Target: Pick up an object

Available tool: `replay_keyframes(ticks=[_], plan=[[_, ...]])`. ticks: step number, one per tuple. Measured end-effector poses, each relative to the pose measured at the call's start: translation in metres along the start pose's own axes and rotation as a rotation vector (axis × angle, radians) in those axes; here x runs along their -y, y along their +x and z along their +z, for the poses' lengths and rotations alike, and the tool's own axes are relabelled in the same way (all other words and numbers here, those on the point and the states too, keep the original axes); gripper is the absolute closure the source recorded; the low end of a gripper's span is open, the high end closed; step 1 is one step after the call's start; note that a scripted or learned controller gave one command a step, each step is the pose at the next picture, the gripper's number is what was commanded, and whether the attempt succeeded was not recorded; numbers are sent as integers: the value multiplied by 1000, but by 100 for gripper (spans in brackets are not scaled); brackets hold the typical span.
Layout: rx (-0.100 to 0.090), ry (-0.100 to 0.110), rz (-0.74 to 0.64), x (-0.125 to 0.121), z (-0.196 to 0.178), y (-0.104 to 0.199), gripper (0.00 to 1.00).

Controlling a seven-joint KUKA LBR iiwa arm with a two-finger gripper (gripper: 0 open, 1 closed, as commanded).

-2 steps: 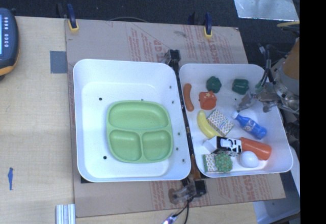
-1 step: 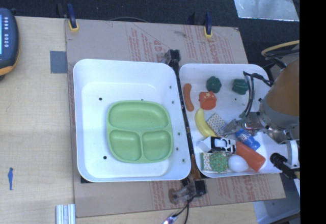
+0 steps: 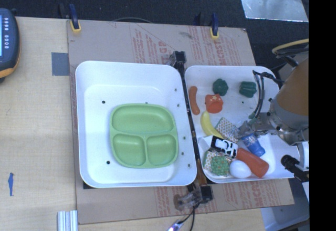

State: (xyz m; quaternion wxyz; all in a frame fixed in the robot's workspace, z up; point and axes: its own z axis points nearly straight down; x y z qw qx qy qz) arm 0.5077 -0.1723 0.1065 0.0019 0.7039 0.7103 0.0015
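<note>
Jaws hidden, so you cannot tell their state; gripper (image 3: 251, 131) hovers mid right bin (image 3: 273, 175): approach step, descend next.

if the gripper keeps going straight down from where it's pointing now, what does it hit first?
Most likely the blue object right under the gripper in the right bin, with the patterned packet just beside it. Depth is hard to judge from this slanted view, so the packet's edge could come first.

Divided plate (image 3: 143, 135) in left bin (image 3: 89, 119), toys crowded in right bin (image 3: 202, 75), pincer (image 3: 251, 129) over them
</note>
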Motion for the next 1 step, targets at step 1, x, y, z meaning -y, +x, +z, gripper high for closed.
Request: replay_keyframes(ticks=[1], plan=[[-3,-3,-5,-73,-57,79,100]])
